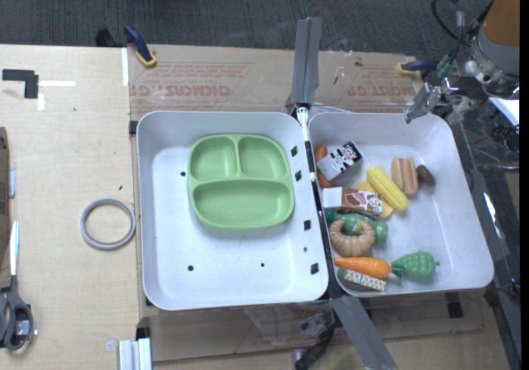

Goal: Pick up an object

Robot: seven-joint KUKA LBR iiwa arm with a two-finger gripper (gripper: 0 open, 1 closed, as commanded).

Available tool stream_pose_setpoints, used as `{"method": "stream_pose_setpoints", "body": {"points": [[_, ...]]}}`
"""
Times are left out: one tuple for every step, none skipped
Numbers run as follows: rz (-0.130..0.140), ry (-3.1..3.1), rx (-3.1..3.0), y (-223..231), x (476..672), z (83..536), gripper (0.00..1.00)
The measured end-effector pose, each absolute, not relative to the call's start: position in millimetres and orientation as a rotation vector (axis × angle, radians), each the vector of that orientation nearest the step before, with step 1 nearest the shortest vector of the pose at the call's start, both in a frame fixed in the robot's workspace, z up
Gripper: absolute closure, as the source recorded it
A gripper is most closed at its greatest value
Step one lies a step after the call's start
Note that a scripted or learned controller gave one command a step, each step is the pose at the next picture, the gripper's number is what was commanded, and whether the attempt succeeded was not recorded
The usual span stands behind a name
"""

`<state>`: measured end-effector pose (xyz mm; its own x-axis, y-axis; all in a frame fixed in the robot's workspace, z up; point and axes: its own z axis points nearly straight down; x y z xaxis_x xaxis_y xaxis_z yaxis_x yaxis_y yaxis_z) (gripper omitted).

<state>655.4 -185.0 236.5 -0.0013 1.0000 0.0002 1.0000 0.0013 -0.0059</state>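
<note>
Far left on the bench: scissors (14, 315) at the near-left edge, tape roll (108, 222) lying flat just left of the bins. Bench clutter, probably not meant as targets.

Left bin (157, 277): one green divided plate (241, 180), flat, toward the far side, three compartments with nothing in them. Likely a drop spot for picked items, judging by the layout.

Right bin (463, 220): all the pickable stuff, bunched against the left wall and the near side. Far to near: black-and-white carton (340, 160) tilted near the divider; yellow corn (387, 187) lying diagonal, hot dog (404, 176) just beside it on the right, a small brown piece (425, 175) just right of that; a printed box (361, 201) touching the corn's near-left side; a tan pumpkin-like toy (352, 235) on some green items; carrot (364, 265) lying flat, with a green bumpy vegetable (415, 265) just to its right. The right half of this bin's floor is bare.

Gripper (423, 100) sits at the far-right corner, over the right bin's far rim and up off the floor, well apart from every toy. Can't tell whether the pincer is spread or pressed together; nothing visible between it. Grab not started yet, I'd say. The hot dog and corn are the closest candidates, fairly separated, so easier than the pile near the pumpkin.
</note>
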Motion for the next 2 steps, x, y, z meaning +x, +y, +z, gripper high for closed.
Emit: {"method": "stream_pose_setpoints", "body": {"points": [[0.008,-2.013,-2.406,-217,658.5,179,0.0],[0.006,-1.95,-2.459,-171,625.5,89,0.0]]}}
